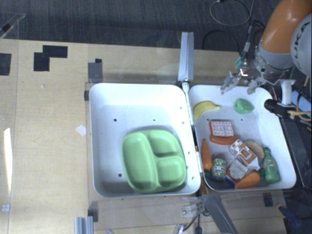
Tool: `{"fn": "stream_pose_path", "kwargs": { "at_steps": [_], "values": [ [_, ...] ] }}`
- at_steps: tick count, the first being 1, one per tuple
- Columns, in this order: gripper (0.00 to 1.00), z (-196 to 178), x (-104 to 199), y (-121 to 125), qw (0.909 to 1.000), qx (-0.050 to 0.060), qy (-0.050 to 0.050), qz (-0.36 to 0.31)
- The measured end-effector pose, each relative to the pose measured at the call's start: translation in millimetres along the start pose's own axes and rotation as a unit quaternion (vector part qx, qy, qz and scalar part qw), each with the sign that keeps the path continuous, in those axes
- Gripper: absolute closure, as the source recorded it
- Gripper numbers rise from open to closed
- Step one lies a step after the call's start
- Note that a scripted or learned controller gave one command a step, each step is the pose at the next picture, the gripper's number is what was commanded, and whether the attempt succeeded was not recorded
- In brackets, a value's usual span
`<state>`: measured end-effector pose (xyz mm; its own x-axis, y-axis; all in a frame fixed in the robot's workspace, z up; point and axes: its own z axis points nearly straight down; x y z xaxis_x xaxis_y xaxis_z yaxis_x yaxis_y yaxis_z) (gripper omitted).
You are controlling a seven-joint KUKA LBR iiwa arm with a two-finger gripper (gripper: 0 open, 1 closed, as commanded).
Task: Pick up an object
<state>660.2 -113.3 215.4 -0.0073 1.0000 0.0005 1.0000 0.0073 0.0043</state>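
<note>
My gripper (241,85) hangs over the far edge of the right bin (287,150), its two fingers spread apart with nothing between them. Just below it lies a small green object (243,106), and a yellow banana-like piece (204,108) lies to its left. Further toward the near side sit a red-and-white box (221,128), an orange sausage-like piece (225,140), a carrot (206,155), a small can (219,166), a printed carton (243,155) and a green bottle (269,167), crowded together.
The left bin (105,126) holds a green divided tray (153,159). A metal post (185,57) stands at the back between the bins. Cables run behind the arm at the upper right.
</note>
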Motion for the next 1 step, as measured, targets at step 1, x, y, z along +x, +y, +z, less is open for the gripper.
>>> {"fn": "stream_pose_path", "kwargs": {
  "at_steps": [1],
  "values": [
    [0.0, 90.6, 3.3, 9.8, 0.9971, 0.0, 0.0, -0.076]
  ]
}}
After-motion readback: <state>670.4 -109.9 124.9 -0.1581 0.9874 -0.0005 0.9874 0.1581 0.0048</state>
